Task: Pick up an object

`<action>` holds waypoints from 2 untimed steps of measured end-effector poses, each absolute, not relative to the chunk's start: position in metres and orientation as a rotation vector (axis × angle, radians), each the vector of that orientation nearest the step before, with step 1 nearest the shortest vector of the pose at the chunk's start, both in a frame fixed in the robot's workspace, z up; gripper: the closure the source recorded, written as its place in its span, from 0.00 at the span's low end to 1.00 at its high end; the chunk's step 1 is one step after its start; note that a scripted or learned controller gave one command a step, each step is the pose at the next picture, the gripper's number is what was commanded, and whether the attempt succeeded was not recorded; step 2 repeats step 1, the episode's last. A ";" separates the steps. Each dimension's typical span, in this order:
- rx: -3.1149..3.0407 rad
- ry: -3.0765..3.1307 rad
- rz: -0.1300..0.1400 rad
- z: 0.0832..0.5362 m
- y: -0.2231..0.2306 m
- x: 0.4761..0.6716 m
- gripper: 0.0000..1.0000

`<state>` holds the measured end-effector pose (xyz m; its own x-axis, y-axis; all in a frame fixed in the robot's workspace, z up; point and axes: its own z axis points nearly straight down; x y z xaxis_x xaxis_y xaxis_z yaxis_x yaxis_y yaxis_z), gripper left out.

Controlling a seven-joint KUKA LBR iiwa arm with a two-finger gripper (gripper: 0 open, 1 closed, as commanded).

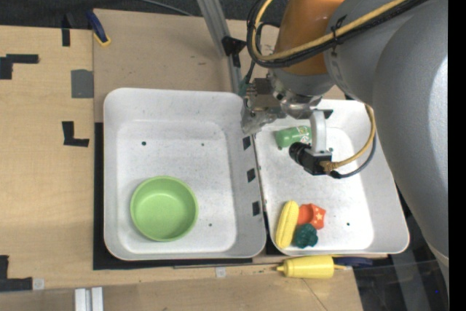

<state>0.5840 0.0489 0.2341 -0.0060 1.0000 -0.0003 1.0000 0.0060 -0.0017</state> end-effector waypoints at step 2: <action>-2.216 -2.227 -0.001 0.236 0.085 0.621 1.00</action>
